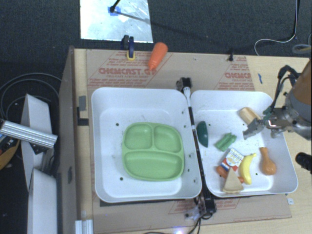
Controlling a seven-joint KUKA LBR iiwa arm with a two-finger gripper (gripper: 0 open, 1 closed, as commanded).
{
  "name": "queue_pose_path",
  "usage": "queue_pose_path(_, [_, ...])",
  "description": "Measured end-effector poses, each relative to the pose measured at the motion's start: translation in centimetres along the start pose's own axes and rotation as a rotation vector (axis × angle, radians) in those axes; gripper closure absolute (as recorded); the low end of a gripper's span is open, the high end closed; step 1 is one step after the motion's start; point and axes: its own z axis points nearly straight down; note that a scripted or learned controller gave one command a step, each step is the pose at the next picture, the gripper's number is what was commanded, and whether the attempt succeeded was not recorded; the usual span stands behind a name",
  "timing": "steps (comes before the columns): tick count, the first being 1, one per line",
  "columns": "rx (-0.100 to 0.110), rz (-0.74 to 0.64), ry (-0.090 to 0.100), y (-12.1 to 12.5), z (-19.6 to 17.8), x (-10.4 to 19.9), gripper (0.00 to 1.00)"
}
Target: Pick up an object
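Gripper (pixel 253 128), jaws apart w/ nothing between them, hangs over the right bin (pixel 278 185) just below the tan block (pixel 247 114), which touches its upper side w/ long axis running up-left to down-right (green pod (pixel 225 141) lies further off, down-left), so the block looks the nearest pick.

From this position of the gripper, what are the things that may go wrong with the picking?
1. The gripper sits over bare floor of the right bin, between the tan block and the green piece; closing there may catch nothing.
2. The banana, small carton and wedge lie crowded together, so a grasp there may push neighbours or lift two.
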Motion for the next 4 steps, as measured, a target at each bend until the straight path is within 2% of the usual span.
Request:
queue_pose_path(1, [0.004, 0.002, 0.001, -1.9, 7.1, -0.4, 0.0])
queue_pose_path(2, [-0.003, 0.004, 0.003, -1.7, 16.2, -1.7, 0.0])
queue_pose_path(3, [-0.014, 0.002, -0.005, -1.4, 14.6, -1.8, 1.0])
queue_pose_path(4, [-0.013, 0.002, -0.004, -1.4, 14.6, -1.8, 0.0])
